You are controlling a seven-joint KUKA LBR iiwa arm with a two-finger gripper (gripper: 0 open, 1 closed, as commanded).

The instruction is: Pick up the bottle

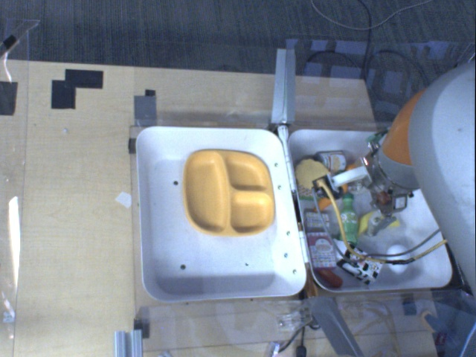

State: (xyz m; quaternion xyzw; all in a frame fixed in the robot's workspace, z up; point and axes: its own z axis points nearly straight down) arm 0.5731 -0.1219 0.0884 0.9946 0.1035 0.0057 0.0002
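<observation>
Green bottle [348,218] lies crowded mid-right bin [439,274], beside arm [446,162].

— What sits in the left bin [160,274]?
— A yellow divided tray [227,190] with three compartments, near the middle.
— And the right bin [439,270]?
— Cluttered: a yellow round item [311,172] by the dividing wall and a printed packet [320,242] below it. Black tape patches [73,88] mark the wooden table [67,222] at upper left.
</observation>
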